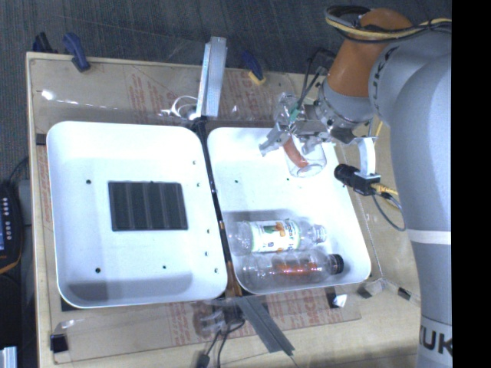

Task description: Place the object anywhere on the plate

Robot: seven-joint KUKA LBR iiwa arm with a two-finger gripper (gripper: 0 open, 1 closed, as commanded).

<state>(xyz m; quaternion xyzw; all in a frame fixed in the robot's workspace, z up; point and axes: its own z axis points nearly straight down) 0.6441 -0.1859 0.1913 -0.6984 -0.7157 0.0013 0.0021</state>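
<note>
- While the pincer [298, 140] hangs over the right bin [253, 182], a clear glass [304, 159] with an orange-red tint is seen clamped between its fingers.
- A dark ribbed rectangular plate [148, 205] lies flat in the left bin [77, 205].
- Two transparent plastic bottles [278, 236] [291, 267] lie side by side in the right bin's near end.

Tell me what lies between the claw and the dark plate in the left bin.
In the camera view, between the claw and the dark plate lie bare white floor of the right bin and the two bins' adjoining rims; the two bottles sit nearer the camera.
</note>
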